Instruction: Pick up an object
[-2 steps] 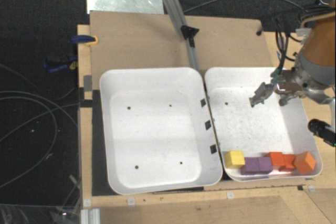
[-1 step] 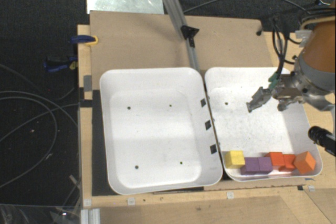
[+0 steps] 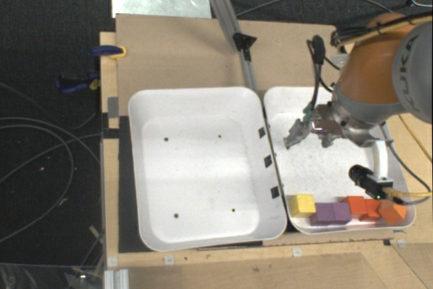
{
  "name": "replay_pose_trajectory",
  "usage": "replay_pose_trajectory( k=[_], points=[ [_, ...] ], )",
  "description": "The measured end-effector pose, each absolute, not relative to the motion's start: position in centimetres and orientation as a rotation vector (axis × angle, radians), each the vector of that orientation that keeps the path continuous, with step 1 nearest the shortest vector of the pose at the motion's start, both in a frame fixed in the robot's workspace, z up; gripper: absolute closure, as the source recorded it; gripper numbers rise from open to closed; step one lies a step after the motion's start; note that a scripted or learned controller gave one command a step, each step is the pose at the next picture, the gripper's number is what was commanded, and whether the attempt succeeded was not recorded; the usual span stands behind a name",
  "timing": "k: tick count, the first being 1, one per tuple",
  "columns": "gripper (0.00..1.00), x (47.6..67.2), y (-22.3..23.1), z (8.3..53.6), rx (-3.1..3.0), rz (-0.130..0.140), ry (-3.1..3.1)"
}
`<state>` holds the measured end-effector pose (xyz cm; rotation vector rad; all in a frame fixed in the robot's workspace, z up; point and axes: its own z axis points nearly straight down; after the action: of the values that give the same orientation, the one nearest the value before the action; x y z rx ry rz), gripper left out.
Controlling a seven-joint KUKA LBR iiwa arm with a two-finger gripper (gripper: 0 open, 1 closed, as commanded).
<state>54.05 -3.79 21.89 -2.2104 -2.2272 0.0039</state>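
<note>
Holding blocks point(image 3: 338, 210) (near edge): right bin point(image 3: 287, 99)

My arm point(image 3: 399, 78) is a fat grey tube with a broad orange band and dark lettering on the grey. Black cables run along it. My gripper point(image 3: 310, 133) is dull grey metal.

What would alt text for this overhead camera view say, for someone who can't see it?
A grey-and-orange robot arm hangs its tool over the right white bin, above yellow, purple and orange blocks along its near edge. Another white bin sits to the left.
</note>
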Motion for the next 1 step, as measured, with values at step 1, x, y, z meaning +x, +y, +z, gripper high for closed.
replay_pose_trajectory(
  k=[1],
  points=[
    [0.0,59.6,-1.99,18.87,-2.214,-0.003,-2.232]
  ],
)
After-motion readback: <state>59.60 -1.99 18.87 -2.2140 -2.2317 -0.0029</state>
